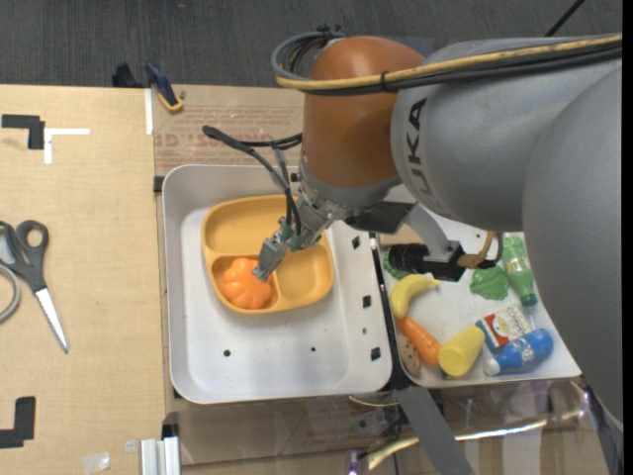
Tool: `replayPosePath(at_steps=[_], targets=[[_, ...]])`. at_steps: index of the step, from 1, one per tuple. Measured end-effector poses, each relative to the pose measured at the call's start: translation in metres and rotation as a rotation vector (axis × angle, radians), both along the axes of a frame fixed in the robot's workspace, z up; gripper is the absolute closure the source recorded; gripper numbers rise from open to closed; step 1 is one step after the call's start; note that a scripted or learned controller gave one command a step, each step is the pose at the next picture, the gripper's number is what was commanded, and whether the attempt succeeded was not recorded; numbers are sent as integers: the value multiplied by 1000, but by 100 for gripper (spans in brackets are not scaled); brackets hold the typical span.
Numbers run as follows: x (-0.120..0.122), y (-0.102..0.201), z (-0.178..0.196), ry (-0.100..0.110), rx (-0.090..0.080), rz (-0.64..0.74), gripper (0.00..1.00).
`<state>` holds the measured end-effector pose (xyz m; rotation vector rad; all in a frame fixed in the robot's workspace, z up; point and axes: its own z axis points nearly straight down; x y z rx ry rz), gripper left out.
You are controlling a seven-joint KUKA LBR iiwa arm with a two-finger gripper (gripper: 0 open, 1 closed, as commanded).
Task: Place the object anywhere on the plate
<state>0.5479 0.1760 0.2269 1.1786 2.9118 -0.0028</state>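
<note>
A yellow divided plate (237, 224) lies in the left white bin (257, 364). An orange pumpkin-shaped toy (243, 284) sits in the plate's lower left compartment. My gripper (268, 261) reaches down from the right, its tip just above and touching the pumpkin's upper right side. The fingers look close together, but whether they grip the pumpkin is not visible.
The right bin (554, 364) holds a yellow banana (410, 291), a carrot (421, 339), a yellow bottle (459, 351), a blue-and-white packet (512, 342) and green items (504, 275). Scissors (35, 275) lie on the wooden bench at left.
</note>
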Motion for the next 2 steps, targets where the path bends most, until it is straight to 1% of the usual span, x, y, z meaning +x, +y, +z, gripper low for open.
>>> replayPosePath(at_steps=[2], targets=[[0, 0, 0, 0, 0, 0, 0]])
